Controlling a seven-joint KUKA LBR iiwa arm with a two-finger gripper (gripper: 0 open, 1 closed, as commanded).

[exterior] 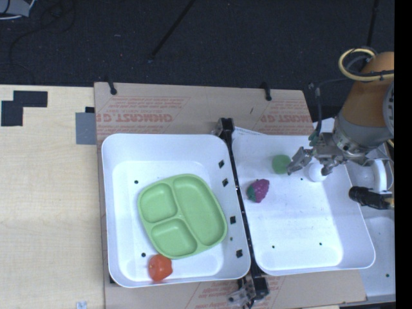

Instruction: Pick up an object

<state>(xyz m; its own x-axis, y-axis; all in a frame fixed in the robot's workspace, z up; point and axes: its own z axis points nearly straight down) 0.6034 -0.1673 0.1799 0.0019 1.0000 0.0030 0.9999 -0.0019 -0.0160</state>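
Jaws spread open over the far right part of the right bin (302,237), tips pointing down and to view left, nothing seen gripped between them. Small white blob (316,172) sits right under the tips; cannot tell if it is loose or part of the robot. Arm (367,102) enters from the right edge, orange band on top.

Nearest: orange lump (159,267) in the left bin (108,205), at the front wall, just beside the plate's near edge, maybe touching. Green plate (182,215), three compartments, lies flat mid-bin, turned at a slant, all compartments bare.

Next back, right bin: purple lump (259,190) near the black divider (233,192) between the bins, on the bin floor, apart from the jaws. Green ball (280,164) farther back, just beside the left fingertip, on the bin floor, not held; touching or not, cannot tell.

Both bins sit on printed cardboard (193,111), which sticks out behind them. Pale wood counter (45,205) shows at left, with dark patches near its far edge. Beyond that, dark floor (193,31) with cables.
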